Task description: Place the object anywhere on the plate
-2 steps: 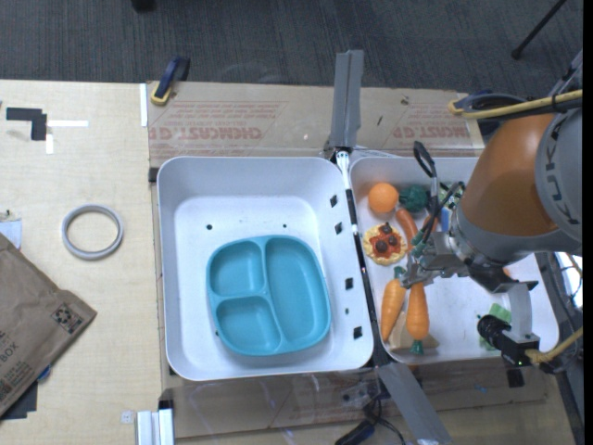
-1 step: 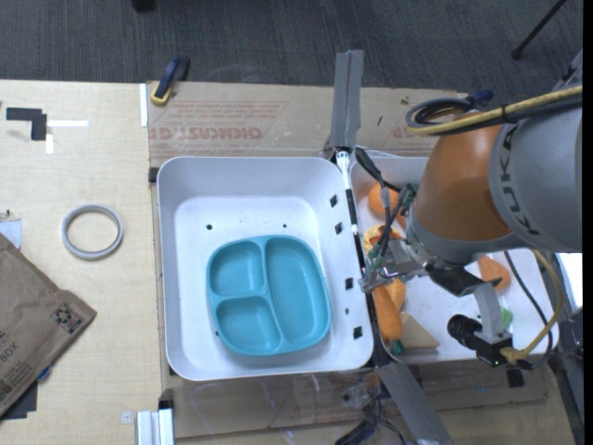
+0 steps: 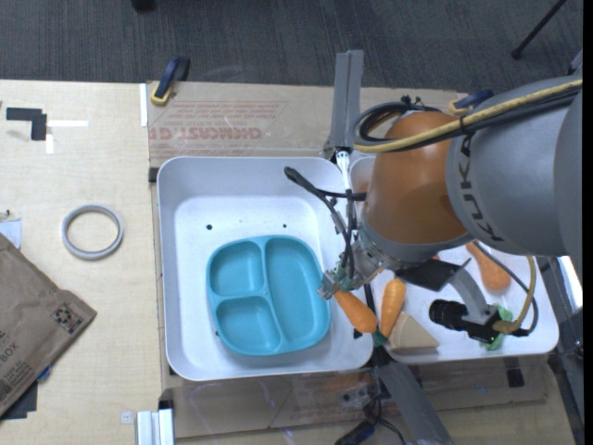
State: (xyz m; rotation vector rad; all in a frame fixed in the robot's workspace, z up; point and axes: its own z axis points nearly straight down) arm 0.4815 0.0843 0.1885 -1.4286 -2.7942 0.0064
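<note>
A blue plate point(image 3: 267, 295) with three compartments lies in the left bin point(image 3: 185, 202). My gripper point(image 3: 335, 284) hangs just past the plate's right edge, under the arm's orange wrist. It is shut on the upper end of an orange carrot point(image 3: 358, 311). The carrot slants down to the right over the wall between the two bins. No part of the carrot is over the plate.
The right bin point(image 3: 542, 332) holds a second carrot point(image 3: 393, 304), a tan wedge point(image 3: 413, 336), a third carrot point(image 3: 488, 267) and a green piece point(image 3: 500, 324). A tape ring point(image 3: 93, 231) and a cardboard box point(image 3: 32, 327) lie on the bench at left.
</note>
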